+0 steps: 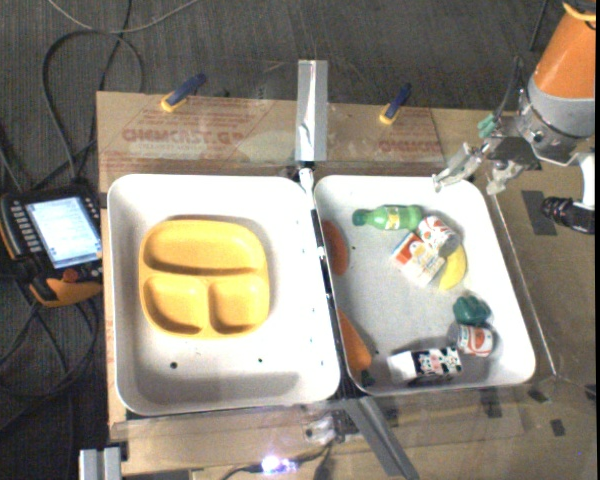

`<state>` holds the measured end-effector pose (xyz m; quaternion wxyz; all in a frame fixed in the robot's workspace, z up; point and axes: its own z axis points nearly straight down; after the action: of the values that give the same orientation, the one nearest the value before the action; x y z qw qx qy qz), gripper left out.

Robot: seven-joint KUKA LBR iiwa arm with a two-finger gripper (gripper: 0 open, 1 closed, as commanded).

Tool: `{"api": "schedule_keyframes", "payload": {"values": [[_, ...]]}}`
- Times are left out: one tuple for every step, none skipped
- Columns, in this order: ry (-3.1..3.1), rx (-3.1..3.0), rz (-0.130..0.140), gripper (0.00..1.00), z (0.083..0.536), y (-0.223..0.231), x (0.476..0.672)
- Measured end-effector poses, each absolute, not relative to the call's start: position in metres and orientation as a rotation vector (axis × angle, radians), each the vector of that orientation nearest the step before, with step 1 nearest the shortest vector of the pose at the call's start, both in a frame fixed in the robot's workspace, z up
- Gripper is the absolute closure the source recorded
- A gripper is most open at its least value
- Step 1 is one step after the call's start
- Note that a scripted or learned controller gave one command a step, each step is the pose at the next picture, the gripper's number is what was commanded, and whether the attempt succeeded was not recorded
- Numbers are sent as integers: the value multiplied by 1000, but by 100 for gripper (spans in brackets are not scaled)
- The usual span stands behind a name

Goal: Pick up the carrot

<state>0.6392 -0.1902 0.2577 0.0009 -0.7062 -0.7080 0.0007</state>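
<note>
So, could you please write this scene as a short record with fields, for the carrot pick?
target: carrot, lying along the left wall of the right bin, near its front
gripper: gripper above the right bin's back right corner, apart from the carrot
other items in right bin: green bottle, juice carton, banana, small can, black and white carton
left bin: yellow divided tray

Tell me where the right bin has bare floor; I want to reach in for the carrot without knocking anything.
In the right white bin, bare floor runs down the middle, between the orange carrot at the left wall and the teal object. It is crowded along the top by the green bottle and red-white carton, and at the bottom right corner.
</note>
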Motion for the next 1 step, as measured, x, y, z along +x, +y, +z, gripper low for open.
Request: {"api": "schedule_keyframes", "payload": {"values": [[-1896, -2503, 5, 0, 234, -174, 638]]}}
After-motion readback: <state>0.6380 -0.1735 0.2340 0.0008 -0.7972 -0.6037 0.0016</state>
